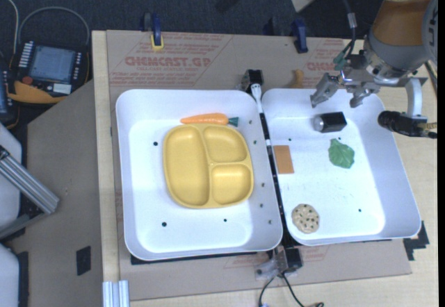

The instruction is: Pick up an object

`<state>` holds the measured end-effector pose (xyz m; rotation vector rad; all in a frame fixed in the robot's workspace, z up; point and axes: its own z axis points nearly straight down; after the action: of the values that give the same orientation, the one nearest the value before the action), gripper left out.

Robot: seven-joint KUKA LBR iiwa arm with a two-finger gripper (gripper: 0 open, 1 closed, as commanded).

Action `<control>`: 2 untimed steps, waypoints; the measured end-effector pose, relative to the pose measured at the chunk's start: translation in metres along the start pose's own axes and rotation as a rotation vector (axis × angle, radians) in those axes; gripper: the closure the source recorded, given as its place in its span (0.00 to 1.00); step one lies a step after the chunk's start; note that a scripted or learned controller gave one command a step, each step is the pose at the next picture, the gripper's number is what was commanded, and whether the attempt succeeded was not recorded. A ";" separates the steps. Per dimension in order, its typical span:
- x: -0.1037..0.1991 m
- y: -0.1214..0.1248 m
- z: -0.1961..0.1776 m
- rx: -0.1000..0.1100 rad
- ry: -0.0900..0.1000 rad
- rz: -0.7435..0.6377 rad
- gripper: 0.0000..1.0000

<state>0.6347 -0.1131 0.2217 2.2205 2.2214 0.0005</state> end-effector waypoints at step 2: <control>0.006 0.002 0.111 0.009 0.002 0.000 0.00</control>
<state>0.6368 -0.1069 0.1112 2.2260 2.2263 -0.0072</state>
